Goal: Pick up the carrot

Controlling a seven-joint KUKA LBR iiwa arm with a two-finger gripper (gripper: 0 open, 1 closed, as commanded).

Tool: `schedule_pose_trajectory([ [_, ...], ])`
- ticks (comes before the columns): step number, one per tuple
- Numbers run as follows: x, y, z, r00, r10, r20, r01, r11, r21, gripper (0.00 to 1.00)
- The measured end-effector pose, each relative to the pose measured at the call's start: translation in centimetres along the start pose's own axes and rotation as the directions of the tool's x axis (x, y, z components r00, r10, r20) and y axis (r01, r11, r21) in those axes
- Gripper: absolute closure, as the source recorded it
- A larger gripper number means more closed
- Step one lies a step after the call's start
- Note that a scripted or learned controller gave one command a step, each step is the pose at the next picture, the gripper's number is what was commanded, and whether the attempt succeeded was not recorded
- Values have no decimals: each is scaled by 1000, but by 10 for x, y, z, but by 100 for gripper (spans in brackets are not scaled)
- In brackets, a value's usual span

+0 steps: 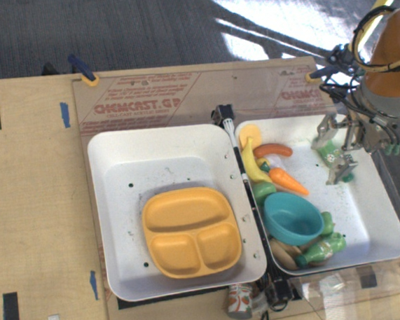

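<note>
The carrot (288, 181) is orange with a green stub. It lies slanted in the right bin (374, 209), just above the teal bowl (294, 217) and below a red sausage (273, 150). A yellow banana (251, 161) lies along the bin's left wall beside it. My gripper (340, 156) hangs over the bin's upper right part, well to the right of the carrot. Its fingers (342, 171) stand apart, pointing down, with nothing between them.
A yellow divided plate (190, 230) lies in the left bin (116, 171). Green toy vegetables (322, 245) and a tan piece (285, 255) crowd the right bin's lower part beside the bowl. A small can (237, 301) stands below the bins. The right bin's floor at right is bare.
</note>
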State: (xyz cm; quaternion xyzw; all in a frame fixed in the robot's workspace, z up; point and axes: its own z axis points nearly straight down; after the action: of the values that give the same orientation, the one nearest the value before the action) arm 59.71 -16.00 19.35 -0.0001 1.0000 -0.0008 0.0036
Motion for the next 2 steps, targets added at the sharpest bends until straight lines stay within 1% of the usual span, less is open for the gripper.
schedule_pose_trajectory([
  [1,16,70,57,990,137,-9,-137,991,-6,0],
  [2,7,51,102,910,415,2,-415,910,-3,0],
])
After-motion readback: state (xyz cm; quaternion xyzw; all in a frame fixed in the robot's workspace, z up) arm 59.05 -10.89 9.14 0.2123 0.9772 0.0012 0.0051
